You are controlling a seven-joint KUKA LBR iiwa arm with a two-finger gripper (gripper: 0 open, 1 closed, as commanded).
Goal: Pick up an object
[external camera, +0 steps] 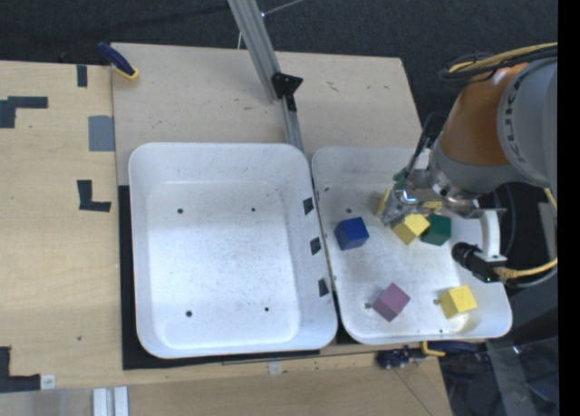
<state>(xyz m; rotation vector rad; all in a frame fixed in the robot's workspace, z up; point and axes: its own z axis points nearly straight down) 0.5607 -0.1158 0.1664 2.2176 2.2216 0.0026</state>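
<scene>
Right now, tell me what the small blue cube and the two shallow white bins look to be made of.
Small blue cube: probably wood or plastic, matte painted; flat colour, no glare. Left shallow white bin and right shallow white bin: likely moulded plastic, smooth with dark speckling; rounded corners and rolled rims.

My gripper [400,206] is sitting low in the right bin [362,165], crowded by a yellow block [413,227] and green block [438,229] just beside it. The blue block [352,232], purple block [391,301] and second yellow block [458,300] are leaving open floor between them.
</scene>
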